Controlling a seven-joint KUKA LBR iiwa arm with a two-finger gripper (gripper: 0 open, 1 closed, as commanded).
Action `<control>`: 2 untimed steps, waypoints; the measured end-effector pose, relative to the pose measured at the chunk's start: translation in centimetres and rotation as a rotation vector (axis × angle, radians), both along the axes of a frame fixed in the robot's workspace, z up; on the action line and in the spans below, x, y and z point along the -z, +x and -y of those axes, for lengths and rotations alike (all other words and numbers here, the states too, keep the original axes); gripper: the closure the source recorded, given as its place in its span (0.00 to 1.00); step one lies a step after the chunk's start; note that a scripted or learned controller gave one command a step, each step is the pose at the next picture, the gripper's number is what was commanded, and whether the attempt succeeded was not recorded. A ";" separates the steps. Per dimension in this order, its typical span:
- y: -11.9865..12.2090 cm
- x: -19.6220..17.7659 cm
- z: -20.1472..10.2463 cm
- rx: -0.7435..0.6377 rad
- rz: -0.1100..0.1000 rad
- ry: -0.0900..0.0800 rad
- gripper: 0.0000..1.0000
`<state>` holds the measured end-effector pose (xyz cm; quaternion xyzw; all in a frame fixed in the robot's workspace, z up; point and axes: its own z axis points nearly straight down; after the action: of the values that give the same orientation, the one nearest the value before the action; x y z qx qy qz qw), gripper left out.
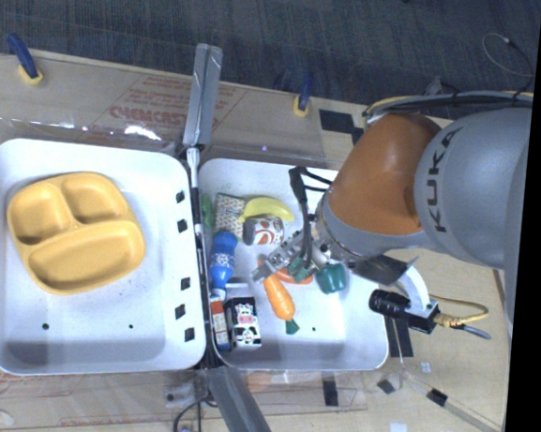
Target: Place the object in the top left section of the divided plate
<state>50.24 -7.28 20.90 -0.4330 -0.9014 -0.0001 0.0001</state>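
Orange plastic marks the nearest thing of note: a toy carrot (282, 299) lying slantwise in the right bin (363, 345), with a small milk-style carton (243, 322) just beside it toward the bin's near edge and a blue bottle (222, 258) along the divider. Right above the carrot sits the gripper (291, 256), lowered among the clutter near a teal piece (332, 278) and a round printed can (265, 230), with a yellow banana (268, 206) behind — the arm's wrist covers much of it, so I cannot tell how the gripper is set, or whether it has anything. By my reading the pick is the step in hand, probably of the carrot or a neighbour, though which object is meant stays unclear. Next would come a secure lift, then a carry across to the left bin (16, 329), where the yellow divided plate (76, 231) waits, its top left section (33, 213) bare — well apart from the gripper.
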 end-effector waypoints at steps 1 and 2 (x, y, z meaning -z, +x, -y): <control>-2.6 1.8 3.2 -0.017 -0.002 0.000 1.00; -2.5 0.3 -3.7 -0.170 0.001 -0.001 1.00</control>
<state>47.73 -3.61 20.56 -0.3549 -0.9349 0.0000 -0.0004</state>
